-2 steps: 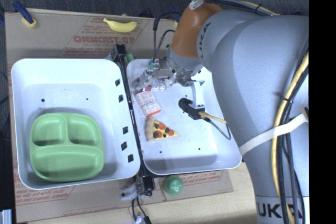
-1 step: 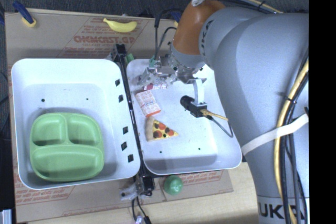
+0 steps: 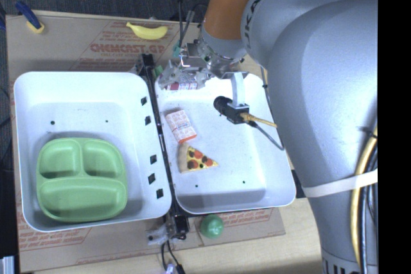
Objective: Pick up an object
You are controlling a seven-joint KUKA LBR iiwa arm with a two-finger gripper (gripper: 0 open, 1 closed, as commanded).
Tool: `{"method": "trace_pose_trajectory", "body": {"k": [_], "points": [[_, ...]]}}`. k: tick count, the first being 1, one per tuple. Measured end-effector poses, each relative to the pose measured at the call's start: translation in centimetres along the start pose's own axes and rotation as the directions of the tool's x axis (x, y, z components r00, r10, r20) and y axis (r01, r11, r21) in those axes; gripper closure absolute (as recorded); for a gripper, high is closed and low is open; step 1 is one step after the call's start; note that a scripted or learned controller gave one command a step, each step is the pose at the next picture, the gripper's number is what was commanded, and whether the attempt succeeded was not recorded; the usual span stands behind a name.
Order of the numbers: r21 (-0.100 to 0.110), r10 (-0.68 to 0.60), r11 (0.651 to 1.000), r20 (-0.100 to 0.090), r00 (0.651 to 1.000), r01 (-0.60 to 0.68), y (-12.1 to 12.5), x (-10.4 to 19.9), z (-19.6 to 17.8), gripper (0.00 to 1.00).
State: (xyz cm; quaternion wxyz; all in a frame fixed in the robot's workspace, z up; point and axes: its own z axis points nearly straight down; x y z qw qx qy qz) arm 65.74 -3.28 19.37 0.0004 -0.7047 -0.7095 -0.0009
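Lying in the right bin (image 3: 257, 192), near its left wall, are a red-and-white packet (image 3: 180, 125) and, just nearer the camera, a toy pizza slice (image 3: 196, 159). They sit close together; whether they touch cannot be told. Gripper (image 3: 187, 68) hangs over the bin's far-left corner, directly above a small mottled item (image 3: 182, 81), too blurred to identify. Contact is unclear, and whether the gripper is released or clenched cannot be told. Arm (image 3: 308, 74) covers the bin's right side. Left bin (image 3: 77, 83) holds a green divided plate (image 3: 80, 178) at its near end. On the bench (image 3: 77, 42): banana (image 3: 148, 29) beyond the bins, green ball (image 3: 210, 226) in front of them.
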Motion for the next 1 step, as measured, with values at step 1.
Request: {"method": "trace_pose_trajectory", "body": {"k": [1], "points": [[0.005, 0.001, 1.000, 0.002, 1.000, -0.001, -6.12, 1.96, -1.46, 1.00]]}}
